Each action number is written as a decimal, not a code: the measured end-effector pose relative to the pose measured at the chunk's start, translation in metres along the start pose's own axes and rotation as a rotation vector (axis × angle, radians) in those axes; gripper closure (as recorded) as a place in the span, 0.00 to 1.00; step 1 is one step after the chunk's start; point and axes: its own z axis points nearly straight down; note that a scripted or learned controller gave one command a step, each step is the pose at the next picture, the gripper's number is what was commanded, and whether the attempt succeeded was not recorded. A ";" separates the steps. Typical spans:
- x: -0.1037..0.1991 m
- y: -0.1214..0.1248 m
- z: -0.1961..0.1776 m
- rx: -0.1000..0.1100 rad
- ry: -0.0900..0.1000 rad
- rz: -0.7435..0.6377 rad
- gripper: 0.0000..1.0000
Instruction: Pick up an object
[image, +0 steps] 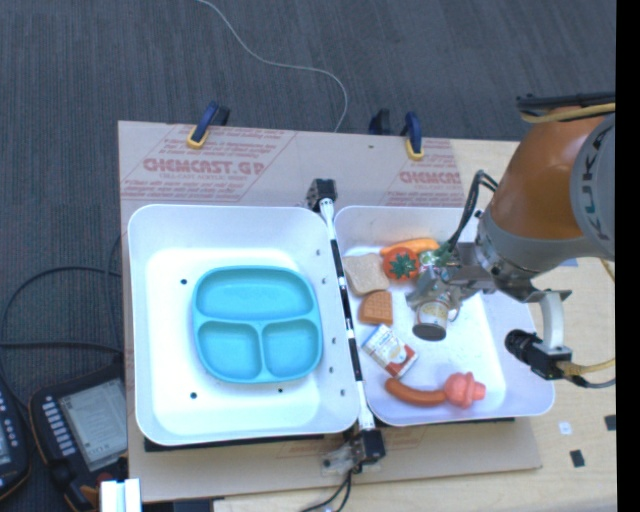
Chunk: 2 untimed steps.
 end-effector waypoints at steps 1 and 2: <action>0.000 0.001 -0.010 0.000 0.000 -0.001 1.00; 0.060 0.001 0.007 0.000 0.001 0.001 1.00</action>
